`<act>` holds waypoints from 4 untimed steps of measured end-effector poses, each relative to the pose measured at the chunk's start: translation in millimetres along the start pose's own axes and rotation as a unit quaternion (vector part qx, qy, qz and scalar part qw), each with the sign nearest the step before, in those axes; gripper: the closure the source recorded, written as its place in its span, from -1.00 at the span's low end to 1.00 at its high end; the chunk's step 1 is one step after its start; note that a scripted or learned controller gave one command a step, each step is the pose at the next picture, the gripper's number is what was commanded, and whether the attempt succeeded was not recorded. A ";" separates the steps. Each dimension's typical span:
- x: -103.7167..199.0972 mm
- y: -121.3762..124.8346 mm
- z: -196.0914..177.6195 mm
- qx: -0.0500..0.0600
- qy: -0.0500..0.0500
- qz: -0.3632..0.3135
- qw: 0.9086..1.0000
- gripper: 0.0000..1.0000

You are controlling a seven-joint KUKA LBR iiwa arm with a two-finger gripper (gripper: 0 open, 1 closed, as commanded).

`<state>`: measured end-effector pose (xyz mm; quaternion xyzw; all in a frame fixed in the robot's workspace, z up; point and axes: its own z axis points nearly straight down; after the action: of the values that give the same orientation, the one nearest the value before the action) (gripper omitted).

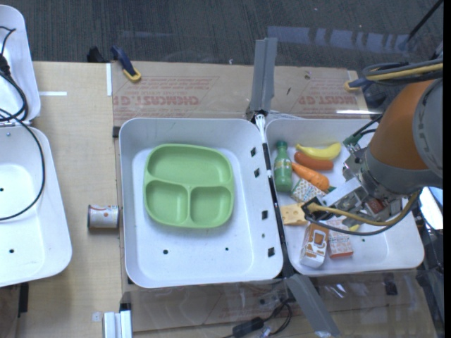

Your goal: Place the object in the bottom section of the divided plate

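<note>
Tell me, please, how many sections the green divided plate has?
3. The green plate in the left bin has one wide section across the top and two smaller ones below, left and right.

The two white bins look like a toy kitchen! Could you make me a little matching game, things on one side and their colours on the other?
Things:
1. divided plate
2. banana
3. carrot
4. bottle

Colours or looks:
A. orange
B. green with a yellow cap
C. yellow
D. plain light green

Pairs: 1-D, 2-C, 3-A, 4-B.

The plate lies in the left bin; the other three lie in the right bin, where the arm is reaching in.
</note>
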<state>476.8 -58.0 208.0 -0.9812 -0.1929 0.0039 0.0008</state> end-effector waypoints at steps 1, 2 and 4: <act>88.4 -25.3 18.4 -0.001 0.000 -0.060 0.998 1.00; 132.3 -89.1 18.4 -0.002 0.000 -0.018 1.000 1.00; 62.1 -128.5 18.6 -0.001 0.000 -0.074 0.997 1.00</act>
<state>485.4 84.5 189.3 -0.9643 -0.2649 0.0034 0.0000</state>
